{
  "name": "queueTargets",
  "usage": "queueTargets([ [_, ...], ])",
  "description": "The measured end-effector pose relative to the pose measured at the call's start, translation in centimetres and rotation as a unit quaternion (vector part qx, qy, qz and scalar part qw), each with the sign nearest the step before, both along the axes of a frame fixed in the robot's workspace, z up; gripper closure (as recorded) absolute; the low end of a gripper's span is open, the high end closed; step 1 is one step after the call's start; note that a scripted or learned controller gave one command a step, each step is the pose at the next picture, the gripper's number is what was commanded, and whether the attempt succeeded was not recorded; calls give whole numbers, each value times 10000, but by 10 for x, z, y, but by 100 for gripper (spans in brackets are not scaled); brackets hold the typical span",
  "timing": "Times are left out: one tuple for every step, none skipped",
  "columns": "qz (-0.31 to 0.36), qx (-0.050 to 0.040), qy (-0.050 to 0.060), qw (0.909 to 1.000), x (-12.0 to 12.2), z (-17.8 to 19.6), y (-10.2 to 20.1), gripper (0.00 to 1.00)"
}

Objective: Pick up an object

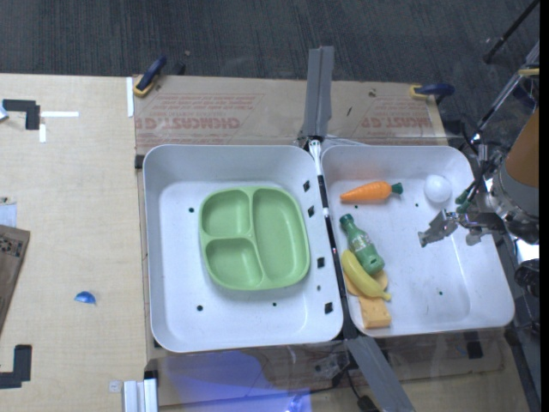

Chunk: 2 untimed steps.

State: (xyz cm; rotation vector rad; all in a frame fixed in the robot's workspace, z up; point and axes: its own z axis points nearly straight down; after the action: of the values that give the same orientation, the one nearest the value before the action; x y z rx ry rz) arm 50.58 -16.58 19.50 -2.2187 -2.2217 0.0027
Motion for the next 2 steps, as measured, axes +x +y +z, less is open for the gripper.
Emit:
queueTargets([
  [950,-8,-15,9955,115,28,13,0],
  [669,-5,-7,9978,153,-93,47,0],
])
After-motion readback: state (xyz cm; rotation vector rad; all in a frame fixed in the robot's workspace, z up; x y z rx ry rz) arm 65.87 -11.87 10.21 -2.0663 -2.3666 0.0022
